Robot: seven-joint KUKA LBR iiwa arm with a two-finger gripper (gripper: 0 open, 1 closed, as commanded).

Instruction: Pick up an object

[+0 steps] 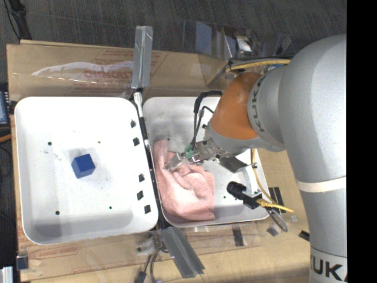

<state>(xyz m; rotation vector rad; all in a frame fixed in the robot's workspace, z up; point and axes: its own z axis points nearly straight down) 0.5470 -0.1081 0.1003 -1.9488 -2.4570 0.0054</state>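
One gripper (184, 159) is yours to watch, and it sits low in the right bin (171, 114), left of that bin's middle, with its tip down at the far edge of the pink cloth (191, 190). From this slant you cannot tell whether the gripper is spread or pressed together, nor whether any cloth is caught in it. The cloth lies crumpled along that bin's left wall, running from just under the gripper to the near wall. Behind the gripper the orange band (232, 114) rises to the right, and the grey arm (306, 117) stands large beyond it, reaching in over the bin's right rim. Look left and you find the left bin (70, 117), touching the right one along their shared wall. A blue cube (83, 165) rests on its floor, slightly left of centre, well apart from the gripper and from every wall. Both bins stand on the brown bench (76, 63), and a grey bar (142, 55) lies at the far end of the seam between them.
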